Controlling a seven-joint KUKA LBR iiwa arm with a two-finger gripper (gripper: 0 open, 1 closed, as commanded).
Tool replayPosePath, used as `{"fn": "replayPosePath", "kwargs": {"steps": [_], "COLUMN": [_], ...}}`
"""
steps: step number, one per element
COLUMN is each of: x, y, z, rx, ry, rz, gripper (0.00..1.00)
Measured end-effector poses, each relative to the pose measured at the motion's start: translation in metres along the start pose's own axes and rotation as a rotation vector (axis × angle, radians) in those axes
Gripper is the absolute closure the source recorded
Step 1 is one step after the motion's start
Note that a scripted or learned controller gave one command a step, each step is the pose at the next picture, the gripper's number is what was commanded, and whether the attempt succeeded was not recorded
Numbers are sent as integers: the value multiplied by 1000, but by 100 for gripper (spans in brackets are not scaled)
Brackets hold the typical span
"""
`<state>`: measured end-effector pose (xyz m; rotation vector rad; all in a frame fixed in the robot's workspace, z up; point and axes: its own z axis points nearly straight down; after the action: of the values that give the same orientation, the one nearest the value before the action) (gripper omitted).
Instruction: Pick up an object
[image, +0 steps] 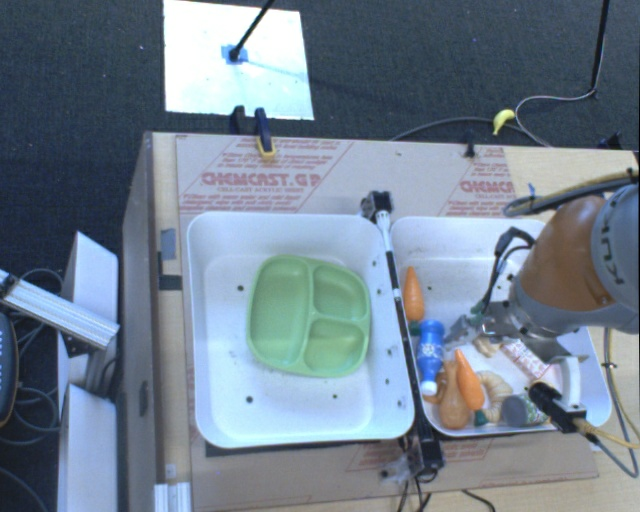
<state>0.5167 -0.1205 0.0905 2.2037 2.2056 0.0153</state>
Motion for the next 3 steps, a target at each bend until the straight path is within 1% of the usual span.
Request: {"fn": "replayPosePath", "kwargs": {"steps": [1, 2, 3], "x": [-1, -32, -31], "y": [1, -17, -17], "z": [-11, -65, -65], "rx": [-3, 21, 21], "ry": [-2, 9, 9], "rz": [1, 1, 0], "gripper": [100, 100, 0]}}
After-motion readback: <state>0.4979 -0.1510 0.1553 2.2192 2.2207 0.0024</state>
